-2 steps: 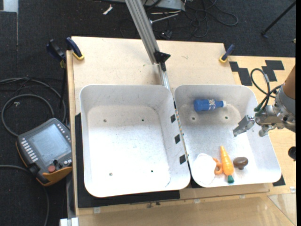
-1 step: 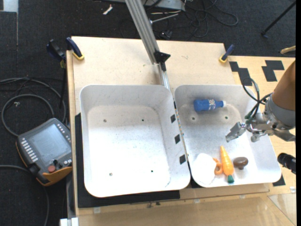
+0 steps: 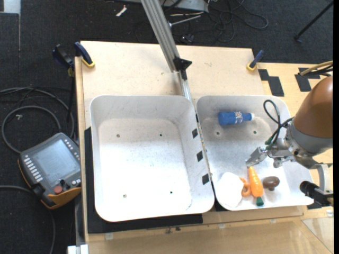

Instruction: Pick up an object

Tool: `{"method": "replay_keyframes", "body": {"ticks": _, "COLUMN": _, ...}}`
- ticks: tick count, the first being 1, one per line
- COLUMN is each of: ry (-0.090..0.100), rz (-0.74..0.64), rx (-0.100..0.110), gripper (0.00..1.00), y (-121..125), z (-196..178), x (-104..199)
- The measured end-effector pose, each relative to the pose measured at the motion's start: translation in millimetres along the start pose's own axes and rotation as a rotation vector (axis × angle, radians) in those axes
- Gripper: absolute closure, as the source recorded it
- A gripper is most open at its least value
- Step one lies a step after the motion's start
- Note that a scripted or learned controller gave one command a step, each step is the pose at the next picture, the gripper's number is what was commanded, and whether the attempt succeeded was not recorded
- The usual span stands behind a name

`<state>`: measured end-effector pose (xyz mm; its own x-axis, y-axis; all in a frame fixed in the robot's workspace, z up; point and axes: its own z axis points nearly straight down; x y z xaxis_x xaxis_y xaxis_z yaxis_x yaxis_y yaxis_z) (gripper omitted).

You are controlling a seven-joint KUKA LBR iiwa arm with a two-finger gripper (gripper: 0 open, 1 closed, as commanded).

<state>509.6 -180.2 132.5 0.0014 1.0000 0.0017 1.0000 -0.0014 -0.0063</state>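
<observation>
Your claw (image 3: 260,157) hangs low over the right bin (image 3: 212,142), fingers apart and gripping nothing, placed just above the near cluster to reach it. There you have one orange carrot (image 3: 255,182), one brown lump (image 3: 271,182) and one white disc (image 3: 230,189). One blue bottle (image 3: 234,117) lies farther back. The left bin (image 3: 98,142) sits alongside; two bins on the table (image 3: 132,67).

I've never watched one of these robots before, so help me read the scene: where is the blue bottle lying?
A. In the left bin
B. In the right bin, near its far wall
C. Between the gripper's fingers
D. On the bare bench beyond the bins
B. The blue bottle lies on its side in the right bin, near the far wall, apart from the gripper, which sits nearer the carrot.
</observation>
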Motion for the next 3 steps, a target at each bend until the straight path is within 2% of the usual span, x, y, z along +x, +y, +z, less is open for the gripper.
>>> {"method": "replay_keyframes", "body": {"ticks": 1, "ry": -0.002, "rz": -0.002, "rx": -0.008, "gripper": 1.00, "y": 1.9, "z": -13.9, "x": 0.0}}
{"method": "replay_keyframes", "body": {"ticks": 3, "ry": -0.004, "rz": -0.004, "rx": -0.012, "gripper": 1.00, "y": -9.7, "z": -112.5, "x": -0.5}}
